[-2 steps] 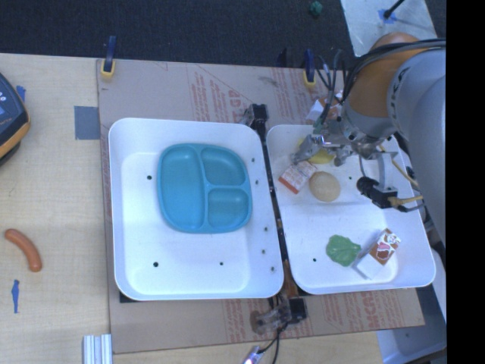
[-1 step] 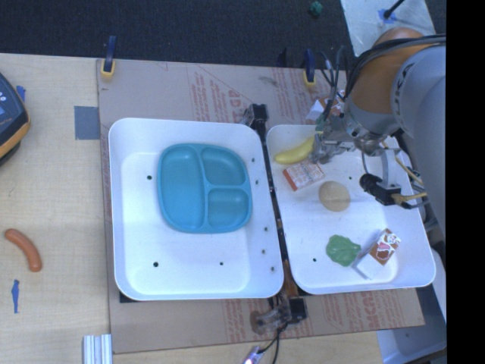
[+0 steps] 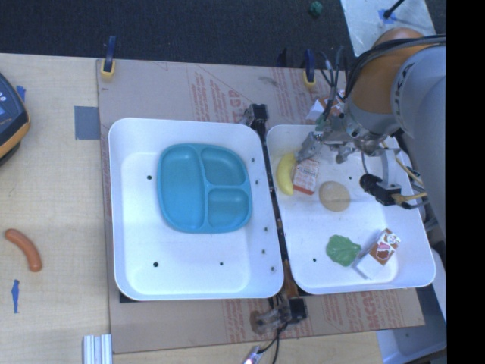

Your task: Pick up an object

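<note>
Small carton (image 3: 306, 177) in right bin (image 3: 409, 279), beside banana (image 3: 285, 174) | gripper (image 3: 317, 144) just above its far end | finger state: cannot tell | blue tray (image 3: 204, 187) in left bin (image 3: 132, 226).

The grey arm (image 3: 420, 97) reaches in from the right edge of the camera view, its orange band (image 3: 379, 74) showing just above the wrist, the broad grey link crossing the upper right corner. The wrist bends down and to the left, carrying the gripper (image 3: 317, 144) low, its metal parts pointing toward the left and slightly downward. Dark cables (image 3: 390, 192) loop from the wrist along the arm's lower side; how the gripper's tips stand cannot be made out from this slanted overhead angle.
</note>
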### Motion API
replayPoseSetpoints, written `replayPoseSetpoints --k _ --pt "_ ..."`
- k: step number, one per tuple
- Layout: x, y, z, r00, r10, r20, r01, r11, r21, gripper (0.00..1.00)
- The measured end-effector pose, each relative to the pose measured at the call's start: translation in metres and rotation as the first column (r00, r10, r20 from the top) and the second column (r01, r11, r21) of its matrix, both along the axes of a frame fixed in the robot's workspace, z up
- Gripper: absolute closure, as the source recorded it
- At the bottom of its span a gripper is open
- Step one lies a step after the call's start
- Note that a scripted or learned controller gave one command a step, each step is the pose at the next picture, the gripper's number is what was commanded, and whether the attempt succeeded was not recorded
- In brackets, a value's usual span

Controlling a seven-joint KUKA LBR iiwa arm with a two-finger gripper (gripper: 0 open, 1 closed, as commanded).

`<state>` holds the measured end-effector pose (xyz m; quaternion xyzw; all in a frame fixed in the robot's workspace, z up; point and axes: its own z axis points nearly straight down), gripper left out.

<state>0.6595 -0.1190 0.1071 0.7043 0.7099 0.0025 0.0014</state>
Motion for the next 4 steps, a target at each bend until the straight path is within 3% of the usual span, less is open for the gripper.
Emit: replayPoseSetpoints --k 1,2,3,4 --pt "-0.002 0.016 -0.012 1.000 -0.004 -0.007 0.004 1.000 -0.006 0.00" --pt "-0.038 0.020 -0.016 1.000 -0.004 -0.010 0.004 1.000 -0.003 0.00" --pt "-0.004 0.020 -0.015 1.000 -0.004 -0.013 0.004 1.000 -0.004 0.00" --pt "-0.004 0.022 -0.015 1.000 -0.005 -0.014 0.005 1.000 -0.005 0.00"
